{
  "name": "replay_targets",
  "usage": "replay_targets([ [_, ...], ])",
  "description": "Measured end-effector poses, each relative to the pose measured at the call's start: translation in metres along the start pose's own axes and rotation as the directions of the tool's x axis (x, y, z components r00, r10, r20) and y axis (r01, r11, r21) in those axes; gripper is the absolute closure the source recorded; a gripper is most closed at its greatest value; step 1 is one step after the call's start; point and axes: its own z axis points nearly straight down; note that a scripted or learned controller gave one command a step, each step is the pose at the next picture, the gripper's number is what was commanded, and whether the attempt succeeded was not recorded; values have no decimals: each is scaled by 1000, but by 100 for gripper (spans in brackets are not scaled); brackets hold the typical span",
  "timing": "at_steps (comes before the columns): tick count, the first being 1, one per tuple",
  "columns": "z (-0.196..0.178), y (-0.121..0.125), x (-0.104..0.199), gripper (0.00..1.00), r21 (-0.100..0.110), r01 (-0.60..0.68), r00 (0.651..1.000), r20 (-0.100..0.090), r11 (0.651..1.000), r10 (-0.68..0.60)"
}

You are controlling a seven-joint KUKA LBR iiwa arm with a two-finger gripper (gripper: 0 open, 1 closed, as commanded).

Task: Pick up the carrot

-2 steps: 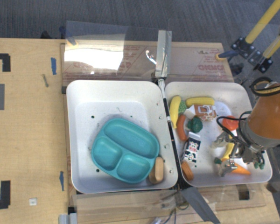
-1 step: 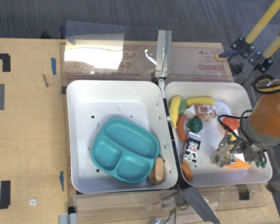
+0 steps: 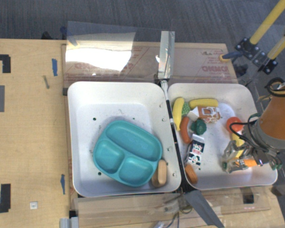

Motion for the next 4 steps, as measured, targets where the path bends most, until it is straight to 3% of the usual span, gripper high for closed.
replay_targets([
  [1,-21,-1,-31,100,32,364,931,-7,931,-364],
  [2,-20,-1,-30,0,30,363,932,-8,931,-363],
  [3,-1,17,-37,0,30,382,924,-13,924,-382],
  [4,-12,18,-39,100,33,379,925,-6,925,-379],
])
